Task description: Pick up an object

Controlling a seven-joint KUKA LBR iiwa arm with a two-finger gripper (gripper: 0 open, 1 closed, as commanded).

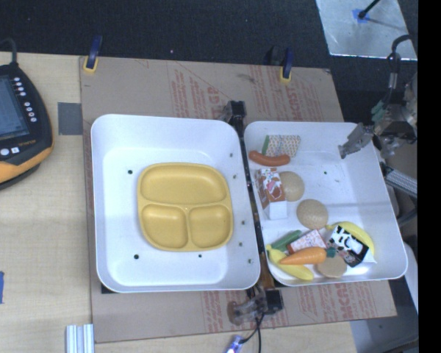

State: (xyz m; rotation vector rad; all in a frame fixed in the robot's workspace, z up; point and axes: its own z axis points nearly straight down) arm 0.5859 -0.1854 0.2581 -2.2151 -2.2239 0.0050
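The right white bin (pixel 353 190) holds several toy foods. A red sausage (pixel 269 158) lies by a checkered packet (pixel 281 144) at its far left. Below them are a red-and-white carton (pixel 268 186), a tan bun (pixel 292 186) and a second round bun (pixel 312 213). An orange carrot (pixel 305 256), a banana (pixel 294 271), a green piece (pixel 285 240) and a black-and-white item (pixel 349 245) crowd the near corner. My gripper (pixel 355 141) hangs over the bin's far right corner, apart from all the foods.
The left white bin (pixel 117 197) carries a yellow divided plate (pixel 185 205). Both bins rest on cardboard (pixel 169 87) clamped at the back. A control pendant (pixel 7 127) lies at the far left of the bench.
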